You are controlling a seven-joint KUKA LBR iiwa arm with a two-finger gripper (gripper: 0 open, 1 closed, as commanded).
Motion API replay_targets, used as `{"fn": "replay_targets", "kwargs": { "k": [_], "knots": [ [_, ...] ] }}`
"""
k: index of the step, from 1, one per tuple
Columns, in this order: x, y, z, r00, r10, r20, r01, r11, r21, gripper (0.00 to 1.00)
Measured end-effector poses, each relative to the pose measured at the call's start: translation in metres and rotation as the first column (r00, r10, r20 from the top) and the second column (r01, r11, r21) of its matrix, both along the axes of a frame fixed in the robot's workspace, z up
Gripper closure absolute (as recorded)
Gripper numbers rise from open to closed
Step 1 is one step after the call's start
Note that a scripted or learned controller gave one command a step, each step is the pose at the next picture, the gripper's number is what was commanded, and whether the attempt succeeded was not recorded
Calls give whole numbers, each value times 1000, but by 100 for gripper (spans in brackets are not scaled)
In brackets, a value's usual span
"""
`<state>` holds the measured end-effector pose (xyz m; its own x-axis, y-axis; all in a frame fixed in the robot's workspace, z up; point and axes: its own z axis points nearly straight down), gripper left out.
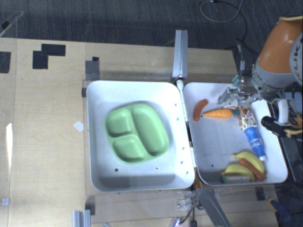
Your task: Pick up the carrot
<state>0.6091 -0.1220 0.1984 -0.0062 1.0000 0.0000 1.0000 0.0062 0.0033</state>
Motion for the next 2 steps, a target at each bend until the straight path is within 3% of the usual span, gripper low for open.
{"fn": "replay_targets", "kwargs": {
  "k": [1,2],
  "knots": [
    [-1,-4,-108,997,79,3,-79,997,-1,0],
    [48,-33,-114,948,315,-52,-313,949,33,0]
  ]
}}
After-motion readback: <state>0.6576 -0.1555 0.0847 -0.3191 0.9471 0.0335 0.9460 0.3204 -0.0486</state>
